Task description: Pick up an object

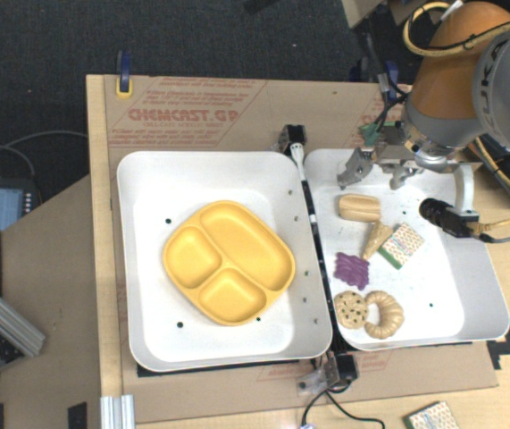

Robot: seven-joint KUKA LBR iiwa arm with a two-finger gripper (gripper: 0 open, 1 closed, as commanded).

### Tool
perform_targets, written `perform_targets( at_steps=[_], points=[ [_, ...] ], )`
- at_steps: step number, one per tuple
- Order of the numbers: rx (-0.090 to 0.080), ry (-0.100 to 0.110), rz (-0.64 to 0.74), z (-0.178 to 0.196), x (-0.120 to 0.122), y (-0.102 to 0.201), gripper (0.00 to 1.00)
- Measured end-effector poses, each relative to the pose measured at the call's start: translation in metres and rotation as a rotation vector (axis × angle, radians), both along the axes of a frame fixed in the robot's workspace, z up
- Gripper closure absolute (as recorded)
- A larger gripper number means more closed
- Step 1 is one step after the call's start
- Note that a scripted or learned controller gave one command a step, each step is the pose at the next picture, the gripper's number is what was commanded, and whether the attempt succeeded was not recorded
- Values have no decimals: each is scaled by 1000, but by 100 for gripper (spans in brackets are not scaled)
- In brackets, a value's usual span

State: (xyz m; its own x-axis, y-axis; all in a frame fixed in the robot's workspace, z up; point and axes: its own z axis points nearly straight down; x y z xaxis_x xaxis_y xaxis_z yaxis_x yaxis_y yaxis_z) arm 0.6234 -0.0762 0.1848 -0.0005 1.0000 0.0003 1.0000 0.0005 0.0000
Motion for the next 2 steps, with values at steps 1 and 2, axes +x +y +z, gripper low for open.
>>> perform_targets(
  at_steps=[1,2],
  points=[
    [0,7,-2,-107,27,-31,0],
    [-1,-4,-1,-89,29,-30,100]
  ],
)
